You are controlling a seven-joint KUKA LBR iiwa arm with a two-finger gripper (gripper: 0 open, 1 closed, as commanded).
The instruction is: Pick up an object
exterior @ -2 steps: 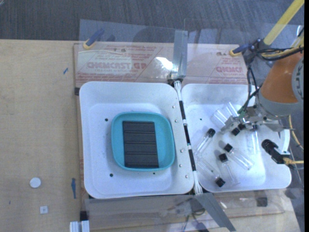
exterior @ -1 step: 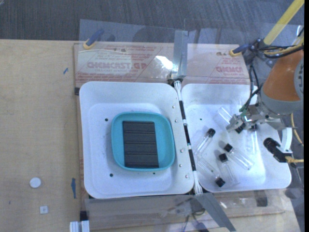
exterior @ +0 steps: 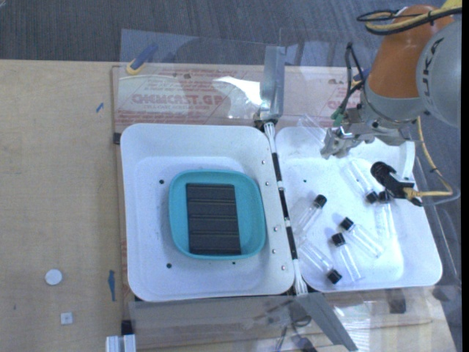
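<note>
- Camera view: the grey arm with its orange band [exterior: 399,53] reaches in from the right, over the far part of the right bin [exterior: 425,259].
- The end effector [exterior: 338,142] hangs low above that bin's far left area; whether it is released or clenched cannot be told, and nothing shows between its tips.
- Several clear vials with black caps lie scattered in the right bin: one near its left wall [exterior: 311,210], two around the middle [exterior: 344,229], one at the near side [exterior: 326,266], one toward the right [exterior: 366,185].
- The left bin [exterior: 139,196] holds a teal tray [exterior: 176,204] carrying a dark ribbed block [exterior: 212,218].
- Both bins sit side by side, touching, on the worktop [exterior: 51,167].
</note>
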